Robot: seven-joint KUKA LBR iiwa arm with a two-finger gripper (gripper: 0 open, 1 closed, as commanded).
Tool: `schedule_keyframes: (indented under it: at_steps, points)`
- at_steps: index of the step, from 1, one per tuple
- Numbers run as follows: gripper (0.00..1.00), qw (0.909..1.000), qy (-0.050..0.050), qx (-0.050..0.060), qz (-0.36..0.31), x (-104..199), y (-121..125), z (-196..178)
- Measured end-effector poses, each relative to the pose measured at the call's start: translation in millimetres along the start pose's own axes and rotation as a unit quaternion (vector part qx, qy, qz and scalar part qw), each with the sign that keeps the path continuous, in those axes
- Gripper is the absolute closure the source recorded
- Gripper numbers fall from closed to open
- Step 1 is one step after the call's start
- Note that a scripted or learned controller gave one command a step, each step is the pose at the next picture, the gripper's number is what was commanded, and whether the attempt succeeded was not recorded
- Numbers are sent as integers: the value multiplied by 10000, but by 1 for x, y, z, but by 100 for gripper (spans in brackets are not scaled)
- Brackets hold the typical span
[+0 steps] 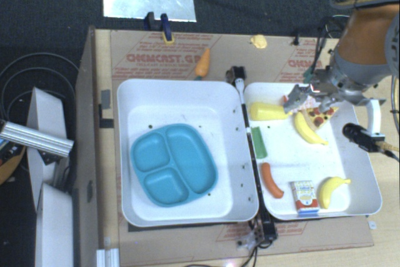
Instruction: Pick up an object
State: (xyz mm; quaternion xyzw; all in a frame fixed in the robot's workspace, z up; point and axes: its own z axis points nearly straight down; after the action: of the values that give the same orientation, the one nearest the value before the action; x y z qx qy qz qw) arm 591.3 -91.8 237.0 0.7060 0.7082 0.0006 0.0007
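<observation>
End effector (304, 99) low in right bin (356, 197), far side, beside banana (309, 129); grip state impossible to tell.

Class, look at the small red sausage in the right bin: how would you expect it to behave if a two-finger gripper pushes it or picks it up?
The sausage is a rounded cylinder lying flat, so a sideways push would probably roll it. It looks like smooth toy plastic, likely light, stiff and a little slippery between fingers. It lies near the bin wall, which may crowd one finger.

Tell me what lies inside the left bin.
The left bin holds a blue divided tray lying flat in the middle. The floor beneath that tray is covered, so anything under it stays hidden.
</observation>
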Motion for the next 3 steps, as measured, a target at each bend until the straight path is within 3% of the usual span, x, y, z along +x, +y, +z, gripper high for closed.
schedule_keyframes:
  at_steps: [1, 2, 3]
  points:
    - [0, 10000, -7, 1, 15, -52, 4, 21]
    - [0, 10000, -6, 6, 6, -66, 34, 93]
    - [0, 10000, -20, -47, 5, -83, 27, 150]
